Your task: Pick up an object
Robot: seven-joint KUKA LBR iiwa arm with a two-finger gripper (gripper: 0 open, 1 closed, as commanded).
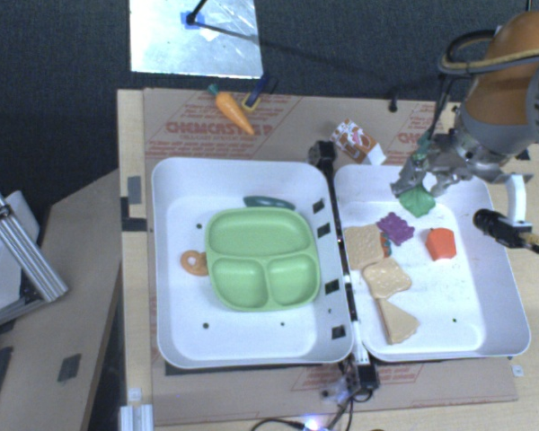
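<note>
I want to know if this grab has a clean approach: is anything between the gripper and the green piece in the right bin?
Nothing visible is in the way. The gripper is right at the top of the green piece, in the right bin. The closest neighbour, the purple piece, lies apart, toward the near side, and the orange-red block is farther off.

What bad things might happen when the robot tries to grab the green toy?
The gripper sits right over the green toy, close to the right bin's back wall, so it might bump the wall. The purple toy lies just beside the green one and might get nudged. The green toy looks lumpy, so it could slip out.
</note>
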